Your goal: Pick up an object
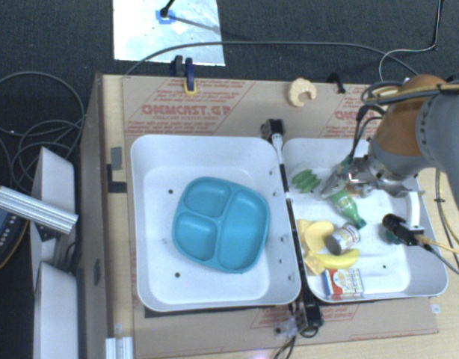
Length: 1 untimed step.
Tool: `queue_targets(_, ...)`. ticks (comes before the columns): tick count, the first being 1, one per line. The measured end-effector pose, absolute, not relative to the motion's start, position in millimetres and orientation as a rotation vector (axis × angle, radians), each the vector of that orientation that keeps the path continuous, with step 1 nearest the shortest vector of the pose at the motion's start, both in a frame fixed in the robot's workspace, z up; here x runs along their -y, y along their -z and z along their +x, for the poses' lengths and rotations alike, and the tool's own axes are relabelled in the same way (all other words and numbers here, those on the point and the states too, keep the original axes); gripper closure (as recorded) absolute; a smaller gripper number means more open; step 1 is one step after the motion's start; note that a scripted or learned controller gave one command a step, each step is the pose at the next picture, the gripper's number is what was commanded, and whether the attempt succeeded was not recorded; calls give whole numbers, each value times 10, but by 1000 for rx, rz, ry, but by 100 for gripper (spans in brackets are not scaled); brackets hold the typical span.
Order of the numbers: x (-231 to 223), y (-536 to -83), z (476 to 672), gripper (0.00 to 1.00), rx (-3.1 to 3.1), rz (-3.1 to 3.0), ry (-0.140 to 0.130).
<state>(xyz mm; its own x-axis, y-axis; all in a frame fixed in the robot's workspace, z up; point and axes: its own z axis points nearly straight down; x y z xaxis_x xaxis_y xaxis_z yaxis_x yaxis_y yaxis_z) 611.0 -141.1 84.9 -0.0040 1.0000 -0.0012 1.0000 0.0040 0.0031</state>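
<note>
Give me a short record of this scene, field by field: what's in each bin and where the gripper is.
left bin: blue plate, three compartments
right bin: green leafy piece, green bottle, banana, can, box
can: lying against the banana
box: at the near wall
gripper: low over the far part of the right bin, by the bottle's top
bench behind bins: pale lump

Left bin [151,200] holds divided plate [218,224]; right bin [386,264] has bottle [349,208] behind can [342,238], can against banana [317,238], box [343,281] nearest front.
</note>
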Motion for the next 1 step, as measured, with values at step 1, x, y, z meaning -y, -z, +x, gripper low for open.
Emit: queue_targets(1, 1412, -958, 6117, 100, -2225, 2213, -4)
